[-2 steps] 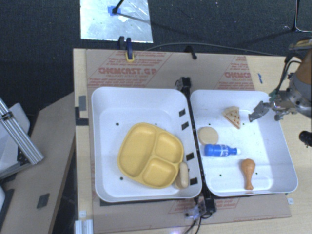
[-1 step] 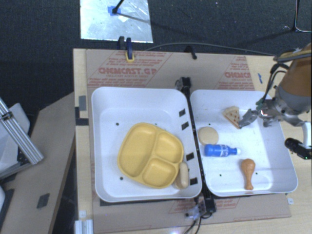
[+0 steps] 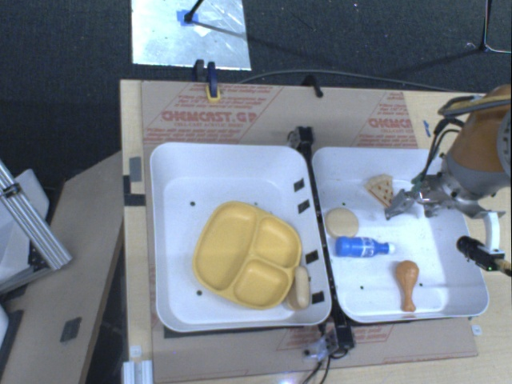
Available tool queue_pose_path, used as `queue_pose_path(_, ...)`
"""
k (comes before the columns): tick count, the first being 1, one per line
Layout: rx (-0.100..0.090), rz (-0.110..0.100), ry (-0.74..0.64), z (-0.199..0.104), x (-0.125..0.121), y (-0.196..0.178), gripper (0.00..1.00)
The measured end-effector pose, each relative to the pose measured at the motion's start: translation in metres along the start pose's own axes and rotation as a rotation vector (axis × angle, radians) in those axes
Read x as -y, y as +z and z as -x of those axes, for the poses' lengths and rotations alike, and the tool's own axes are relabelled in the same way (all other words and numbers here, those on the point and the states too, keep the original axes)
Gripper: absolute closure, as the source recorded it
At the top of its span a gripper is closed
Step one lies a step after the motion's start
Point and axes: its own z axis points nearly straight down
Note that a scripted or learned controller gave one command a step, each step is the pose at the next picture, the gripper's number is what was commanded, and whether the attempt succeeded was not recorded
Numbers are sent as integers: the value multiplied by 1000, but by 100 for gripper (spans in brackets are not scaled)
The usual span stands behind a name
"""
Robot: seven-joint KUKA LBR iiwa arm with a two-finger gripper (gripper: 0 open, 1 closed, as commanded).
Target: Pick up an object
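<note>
Where the claw (image 3: 402, 206) hovers, the cracker (image 3: 381, 189) lies just beside.

i count two white bins (image 3: 240, 160) side by side. in the left one: one yellow divided tray (image 3: 248, 254) and one small bread roll (image 3: 301, 287). in the right: one cracker wedge (image 3: 381, 189), one round cookie (image 3: 342, 220), one blue bottle (image 3: 362, 247) (white cap), one drumstick (image 3: 407, 282).

glossy plastic tray (image 3: 240, 250), matt white bins (image 3: 232, 162)
</note>
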Motion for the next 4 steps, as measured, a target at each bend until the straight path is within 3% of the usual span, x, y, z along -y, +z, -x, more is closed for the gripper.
queue_pose_path(1,0,0,0,0,-1,22,0)
queue_pose_path(2,1,5,0,0,-2,10,100)
queue_pose_path(4,1,6,-3,2,-2,-99,100)
